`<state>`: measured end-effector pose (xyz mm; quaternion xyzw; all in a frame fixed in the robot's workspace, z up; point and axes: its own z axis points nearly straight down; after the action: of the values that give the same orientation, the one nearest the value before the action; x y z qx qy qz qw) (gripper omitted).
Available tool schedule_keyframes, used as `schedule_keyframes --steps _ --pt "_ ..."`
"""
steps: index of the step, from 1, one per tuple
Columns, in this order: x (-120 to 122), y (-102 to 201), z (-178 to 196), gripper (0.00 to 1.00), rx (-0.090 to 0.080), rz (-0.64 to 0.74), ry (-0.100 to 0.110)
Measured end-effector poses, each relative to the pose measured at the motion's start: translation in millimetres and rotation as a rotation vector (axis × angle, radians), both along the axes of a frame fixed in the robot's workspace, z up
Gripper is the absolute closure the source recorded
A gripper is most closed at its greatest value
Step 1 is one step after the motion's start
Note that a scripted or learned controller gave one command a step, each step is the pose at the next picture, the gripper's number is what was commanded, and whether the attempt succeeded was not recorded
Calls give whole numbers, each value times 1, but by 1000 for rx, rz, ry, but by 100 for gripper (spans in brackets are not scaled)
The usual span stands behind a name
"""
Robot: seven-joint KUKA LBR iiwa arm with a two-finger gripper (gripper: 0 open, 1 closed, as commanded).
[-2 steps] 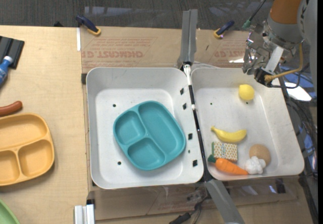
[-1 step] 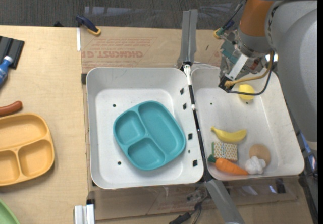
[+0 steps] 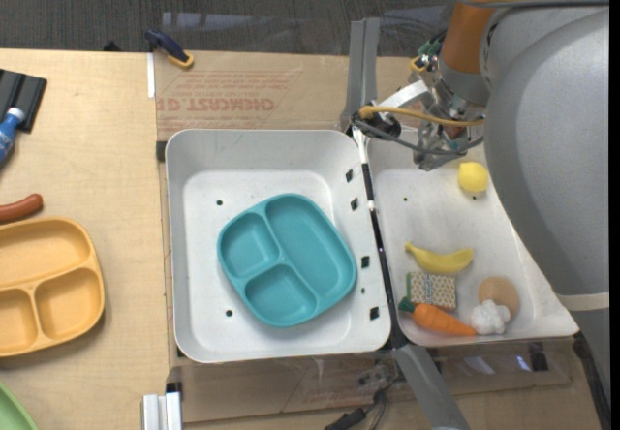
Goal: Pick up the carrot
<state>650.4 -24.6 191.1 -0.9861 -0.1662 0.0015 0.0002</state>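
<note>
The carrot (image 3: 442, 320), orange with a green stub at its left end, lies along the front wall of the right bin (image 3: 412, 200). My gripper (image 3: 438, 153) hangs over the far edge of that bin, well behind the carrot, beside a small yellow lemon (image 3: 473, 178). Nothing shows between its fingers.
Near the carrot sit a banana (image 3: 441, 258), a patterned cracker block (image 3: 432, 290), a tan round item (image 3: 498, 292) and a white garlic-like piece (image 3: 490, 318). The left bin (image 3: 194, 225) holds a teal divided plate (image 3: 285, 259). An orange tray (image 3: 44, 288) rests on the bench at left.
</note>
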Motion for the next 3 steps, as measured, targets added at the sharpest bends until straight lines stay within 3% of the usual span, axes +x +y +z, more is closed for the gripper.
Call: schedule_keyframes --steps 1,2,3 --pt "-21 -30 134 100 -1 -130 -1" --pt "-4 21 66 100 -1 48 3" --pt "-13 -19 74 100 -1 -135 0"
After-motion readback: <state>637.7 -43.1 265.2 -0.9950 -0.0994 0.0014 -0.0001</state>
